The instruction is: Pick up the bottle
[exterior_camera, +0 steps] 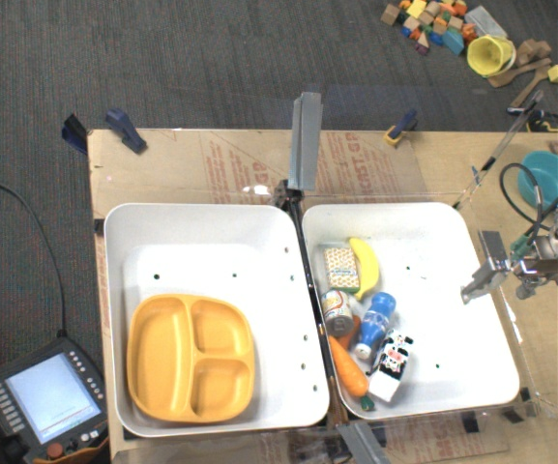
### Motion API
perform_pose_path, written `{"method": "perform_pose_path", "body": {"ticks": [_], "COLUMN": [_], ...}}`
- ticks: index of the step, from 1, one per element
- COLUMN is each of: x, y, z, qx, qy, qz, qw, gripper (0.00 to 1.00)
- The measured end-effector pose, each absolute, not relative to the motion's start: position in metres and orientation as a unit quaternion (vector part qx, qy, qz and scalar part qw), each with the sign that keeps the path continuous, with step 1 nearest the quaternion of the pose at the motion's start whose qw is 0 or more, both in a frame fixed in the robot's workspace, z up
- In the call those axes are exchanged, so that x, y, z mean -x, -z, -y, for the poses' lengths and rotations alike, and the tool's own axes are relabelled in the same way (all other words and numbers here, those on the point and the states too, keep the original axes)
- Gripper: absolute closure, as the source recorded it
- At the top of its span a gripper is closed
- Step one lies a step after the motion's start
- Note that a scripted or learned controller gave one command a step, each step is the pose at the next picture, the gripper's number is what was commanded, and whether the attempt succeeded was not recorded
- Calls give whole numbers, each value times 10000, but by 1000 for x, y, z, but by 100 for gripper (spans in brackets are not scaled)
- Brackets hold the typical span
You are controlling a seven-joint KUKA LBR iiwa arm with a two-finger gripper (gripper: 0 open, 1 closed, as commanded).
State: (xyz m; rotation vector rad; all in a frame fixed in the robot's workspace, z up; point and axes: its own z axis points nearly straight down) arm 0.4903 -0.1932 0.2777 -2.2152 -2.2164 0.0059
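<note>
Bottle-wise, I see the small blue-capped plastic bottle (371, 325) lying roughly nine o'clock from my two-finger gripper (486, 276), long axis running one-to-seven. Can't tell the gripper's state.

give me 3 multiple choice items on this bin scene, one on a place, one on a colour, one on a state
1. Where does the bottle lie?
A. in the left bin
B. in the right bin
C. on the floor

2. What colour is the tray in the left bin?
A. yellow
B. green
C. black

3. How does the bottle stand with the gripper?
A. clamped between its fingers
B. lifted above the bins
C. lying in the bin, apart from the gripper

Answers:
1 B: the bottle lies among the banana and carrot near the right bin's left wall.
2 A: the divided tray is plainly yellow.
3 C: the gripper is at the bin's right edge, well clear of the bottle.
</note>
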Motion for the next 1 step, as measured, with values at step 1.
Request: {"method": "perform_pose_path", "body": {"ticks": [1], "x": [-573], "y": [-139], "z": [176], "qx": [6788], "qy": [-15], "qz": [7343], "qw": [41], "gripper": [0]}}
